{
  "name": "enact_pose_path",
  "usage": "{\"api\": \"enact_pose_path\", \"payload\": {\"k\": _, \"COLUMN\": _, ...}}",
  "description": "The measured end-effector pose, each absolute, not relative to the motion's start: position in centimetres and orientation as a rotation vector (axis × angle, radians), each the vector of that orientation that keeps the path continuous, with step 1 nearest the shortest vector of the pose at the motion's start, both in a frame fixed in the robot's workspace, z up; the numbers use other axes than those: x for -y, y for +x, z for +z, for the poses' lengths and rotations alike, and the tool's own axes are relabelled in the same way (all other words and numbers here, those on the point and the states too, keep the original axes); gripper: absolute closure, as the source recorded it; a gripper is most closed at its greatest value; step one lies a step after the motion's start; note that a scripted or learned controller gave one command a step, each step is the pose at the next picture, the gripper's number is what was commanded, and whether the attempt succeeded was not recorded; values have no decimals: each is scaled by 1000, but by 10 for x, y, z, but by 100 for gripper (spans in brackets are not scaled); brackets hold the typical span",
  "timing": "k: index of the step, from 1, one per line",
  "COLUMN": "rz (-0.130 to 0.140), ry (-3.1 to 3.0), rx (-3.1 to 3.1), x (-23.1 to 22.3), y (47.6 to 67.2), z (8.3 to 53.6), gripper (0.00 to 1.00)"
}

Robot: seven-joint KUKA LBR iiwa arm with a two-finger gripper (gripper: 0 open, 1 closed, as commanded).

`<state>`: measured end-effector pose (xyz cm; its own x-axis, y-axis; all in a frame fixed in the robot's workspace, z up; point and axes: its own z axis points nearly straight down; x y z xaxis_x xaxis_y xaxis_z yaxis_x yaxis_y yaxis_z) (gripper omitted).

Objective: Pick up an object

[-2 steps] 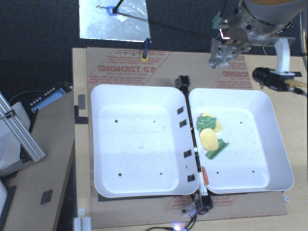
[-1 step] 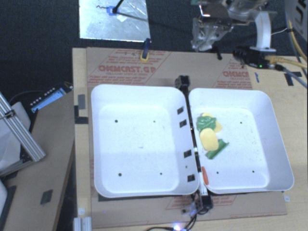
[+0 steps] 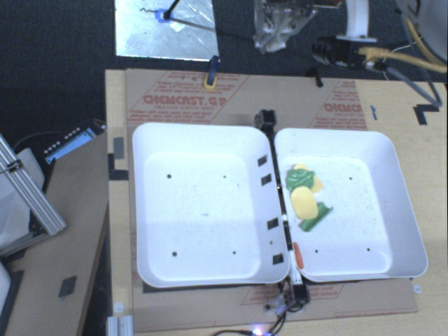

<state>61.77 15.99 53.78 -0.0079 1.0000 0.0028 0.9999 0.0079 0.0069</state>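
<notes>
A small cluster of toys lies in the right bin [image 3: 392, 187] near its left wall: a yellow oval piece [image 3: 304, 202], a green leafy piece [image 3: 299, 178] above it and a green strip [image 3: 318, 217] below. A thin orange-red item [image 3: 298, 255] rests along the bin's left rim lower down. My gripper [image 3: 274, 28] hangs high at the top of the view, beyond the far edge of the bench and well away from the bins. It looks translucent and blurred, with nothing visible between its fingers.
The left bin [image 3: 161, 257] sits beside the right one, joined by a black clip strip [image 3: 274, 201]. A shiny metal sheet [image 3: 166, 18] lies at the back left. Cables and hoses [image 3: 392, 58] run at the back right. An aluminium frame [image 3: 28, 194] stands at the left.
</notes>
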Motion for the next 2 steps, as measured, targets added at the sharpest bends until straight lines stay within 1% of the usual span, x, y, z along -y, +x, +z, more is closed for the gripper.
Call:
{"api": "enact_pose_path", "payload": {"k": 1, "rz": 2, "ry": 2225, "rx": -2213, "x": -78, "y": 655, "z": 535, "gripper": 100}}
{"api": "enact_pose_path", "payload": {"k": 2, "rz": 0, "ry": 2226, "rx": -2211, "x": 9, "y": 669, "z": 535, "gripper": 100}}
